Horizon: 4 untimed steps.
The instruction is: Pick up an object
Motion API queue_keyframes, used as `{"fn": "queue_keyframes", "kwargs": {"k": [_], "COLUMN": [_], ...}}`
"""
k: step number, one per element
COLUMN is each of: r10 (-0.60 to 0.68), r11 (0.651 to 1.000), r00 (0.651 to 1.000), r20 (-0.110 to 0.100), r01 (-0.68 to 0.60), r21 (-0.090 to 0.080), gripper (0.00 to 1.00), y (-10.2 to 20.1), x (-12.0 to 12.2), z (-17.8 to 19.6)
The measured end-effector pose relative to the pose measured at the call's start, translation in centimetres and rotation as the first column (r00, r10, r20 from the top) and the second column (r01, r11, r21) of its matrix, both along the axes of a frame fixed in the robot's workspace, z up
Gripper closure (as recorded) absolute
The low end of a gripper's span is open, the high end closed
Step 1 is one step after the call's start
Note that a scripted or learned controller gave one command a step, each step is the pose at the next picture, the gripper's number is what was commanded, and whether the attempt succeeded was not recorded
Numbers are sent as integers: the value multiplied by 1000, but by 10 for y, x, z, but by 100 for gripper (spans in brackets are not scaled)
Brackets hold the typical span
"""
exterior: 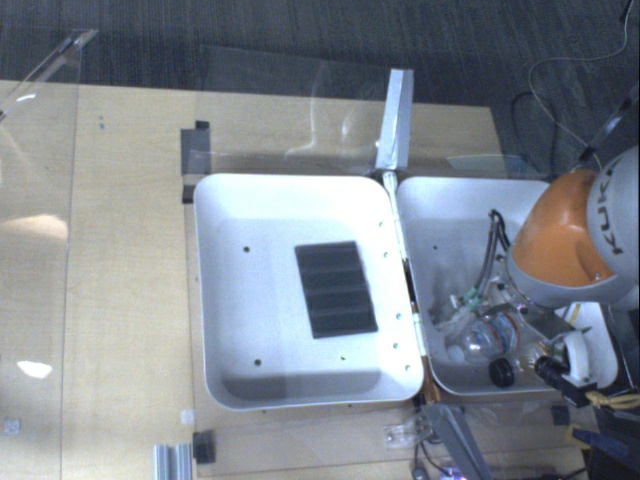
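Pale wood bench (100, 268), dark carpet (250, 8) behind it along the top. Gripper (478, 316) is down inside the right bin (440, 218), toward that bin's near half, tangled in its own wires and fittings; whether it is released or clenched cannot be told, too cluttered and blurred there. Nothing visibly grasped. Just beside the gripper, on its near side, a small clear lump (466, 346) sits on the bin floor; glassy, shape unclear, contact with the gripper not readable. Above the gripper, the arm (560, 233) comes in from the right, its orange band over the bin's right part and grey casing beyond it at the edge. Rest of the right bin floor on the far-left side is bare white. Left bin (230, 218) touches the right bin along their shared rim. In it lies a dark ribbed pad (336, 289), rectangular, flat, turned a little off square to the bin walls, lying right of centre, apart from every wall and well apart from the gripper. A grey metal post (396, 118) stands at the far end of the seam between the bins. Small black brackets (197, 148) sit at the left bin's far-left and near-left corners. Loose cable (560, 78) on the carpet far right. Clear sheet (40, 168) with glare covers the bench's left side.
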<state>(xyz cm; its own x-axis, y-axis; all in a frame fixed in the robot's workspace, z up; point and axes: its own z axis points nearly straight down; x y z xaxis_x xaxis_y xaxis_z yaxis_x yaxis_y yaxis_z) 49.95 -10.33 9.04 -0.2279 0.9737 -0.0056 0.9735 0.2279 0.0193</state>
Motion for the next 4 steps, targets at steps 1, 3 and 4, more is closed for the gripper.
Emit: {"fn": "queue_keyframes", "kwargs": {"k": [1, 3, 4], "r10": [-224, -159, -7], "r11": [975, 987, 1000], "r00": [975, 987, 1000], "r20": [-6, -15, -5], "r01": [224, 159, 7], "r21": [4, 1, 1], "gripper": [0, 0, 0], "y": [16, -56, -97], "x": [57, 45, -7], "z": [-1, 36, -1]}}
